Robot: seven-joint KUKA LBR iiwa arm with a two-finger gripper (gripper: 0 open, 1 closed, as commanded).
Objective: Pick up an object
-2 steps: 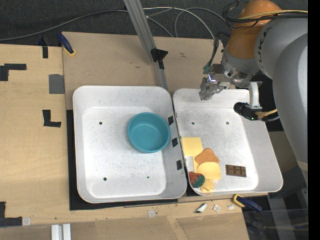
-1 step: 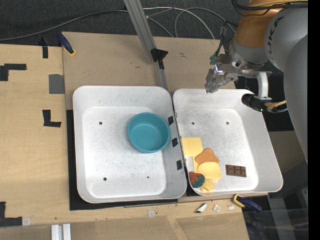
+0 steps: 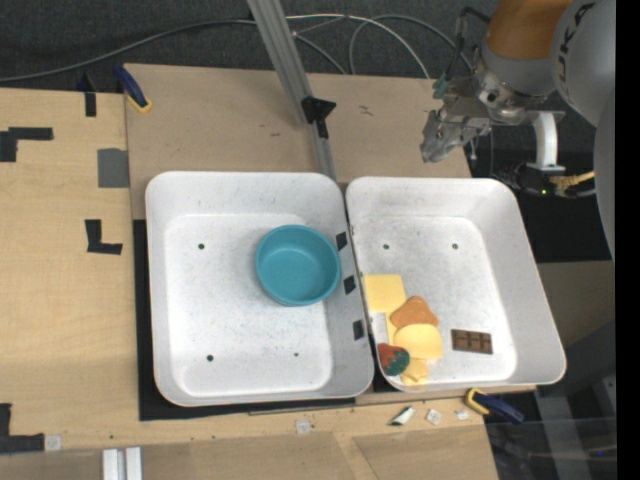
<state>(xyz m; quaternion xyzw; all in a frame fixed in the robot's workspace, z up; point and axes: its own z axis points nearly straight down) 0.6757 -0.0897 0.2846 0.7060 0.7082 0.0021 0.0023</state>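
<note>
While the left bin (image 3: pixel 180 268) holds a teal bowl (image 3: pixel 296 264), the end effector (image 3: pixel 441 140) hangs with unreadable grip.

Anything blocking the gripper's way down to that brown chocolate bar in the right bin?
Nothing visible does. The gripper hangs above the bench beyond the right bin's far rim, and the chocolate bar lies alone on bare bin floor, apart from the yellow and orange pile.

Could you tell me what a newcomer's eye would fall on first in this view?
Most likely the teal bowl, standing alone near the right side of the left bin. Next comes the cluster of yellow and orange pieces heaped at the front-left of the right bin, with a small brown chocolate bar beside them. The gripper hovers above the bench, beyond the right bin's far edge.
</note>
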